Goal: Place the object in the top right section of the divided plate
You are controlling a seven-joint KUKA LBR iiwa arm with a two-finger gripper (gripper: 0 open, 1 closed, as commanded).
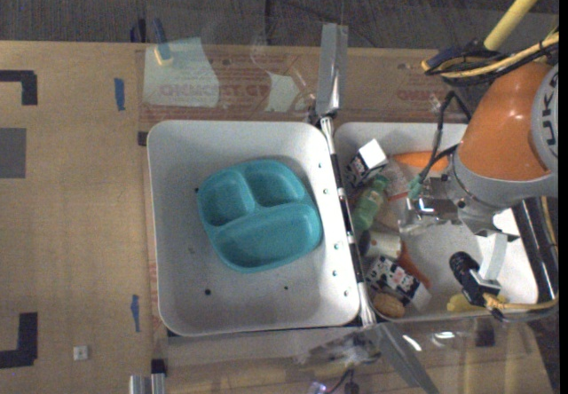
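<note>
Working over a brown cardboard-covered tabletop point(71, 206). Hanging the metal tool point(422, 206) above the cluttered right white bin point(444, 255); spread or pressed together, cannot tell. Needing one firmly pinched item, then aiming for the top right section of the teal plastic divided plate point(259, 213) sitting in the left white bin point(177, 277).

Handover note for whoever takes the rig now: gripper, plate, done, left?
Gripper: low over the clutter in the right bin; whether it holds anything cannot be told.
Plate: teal, in the left bin, all three sections bare.
Done: nothing placed yet.
Left: get an object out of the right bin, carry it over the divider, set it in the plate's top right section.
</note>
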